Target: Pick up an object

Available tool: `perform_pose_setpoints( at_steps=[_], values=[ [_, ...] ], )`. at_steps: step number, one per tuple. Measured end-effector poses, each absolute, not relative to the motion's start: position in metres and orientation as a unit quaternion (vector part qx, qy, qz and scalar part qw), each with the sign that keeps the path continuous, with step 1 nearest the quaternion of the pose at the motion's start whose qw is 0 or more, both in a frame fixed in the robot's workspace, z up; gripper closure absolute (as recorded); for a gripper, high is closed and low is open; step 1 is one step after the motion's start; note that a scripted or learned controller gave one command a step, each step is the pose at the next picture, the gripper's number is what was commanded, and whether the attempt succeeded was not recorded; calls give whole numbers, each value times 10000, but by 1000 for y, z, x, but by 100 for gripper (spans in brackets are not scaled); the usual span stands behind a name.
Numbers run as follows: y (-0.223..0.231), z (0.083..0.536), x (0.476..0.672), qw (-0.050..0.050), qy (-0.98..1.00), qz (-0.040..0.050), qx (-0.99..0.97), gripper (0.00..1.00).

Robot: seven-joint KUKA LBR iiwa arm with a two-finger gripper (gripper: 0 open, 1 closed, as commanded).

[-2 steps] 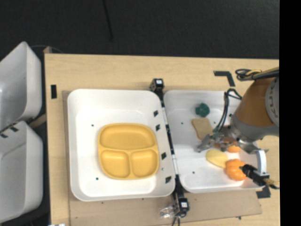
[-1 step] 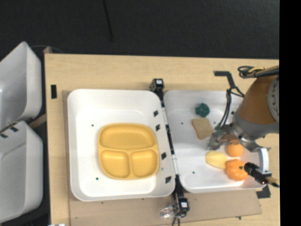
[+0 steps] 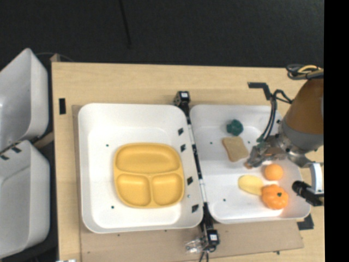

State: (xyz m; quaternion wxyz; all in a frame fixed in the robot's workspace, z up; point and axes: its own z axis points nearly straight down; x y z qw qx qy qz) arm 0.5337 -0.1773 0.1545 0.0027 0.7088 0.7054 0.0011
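The right bin (image 3: 215, 209) holds a green lump (image 3: 235, 127) at the back, a tan flat slab (image 3: 235, 148) in the middle, a small orange ball (image 3: 274, 172), a pale yellow piece (image 3: 251, 184) and an orange pumpkin-like fruit (image 3: 274, 196) near the front. My gripper (image 3: 256, 158) is low in this bin, its tip just right of the tan slab and left of the orange ball. I see nothing held in it.
The left bin (image 3: 92, 201) carries a yellow three-compartment plate (image 3: 148, 174). Black clips (image 3: 181, 97) sit on the divider between the bins. The arm's orange band (image 3: 306, 105) looms over the right bin's far right. White housings (image 3: 19, 97) stand at the left edge.
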Motion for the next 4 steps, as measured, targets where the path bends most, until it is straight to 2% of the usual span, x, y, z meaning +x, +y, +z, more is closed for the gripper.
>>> perform_pose_setpoints(
  at_steps=[2, 3, 4],
  values=[
    [-185, 253, 538, 36, 7082, 16, 7060, 100],
    [-129, 245, 559, 8, 7098, 9, 7044, 100],
    [-81, 238, 569, 0, 7094, 4, 7048, 100]
  ],
)
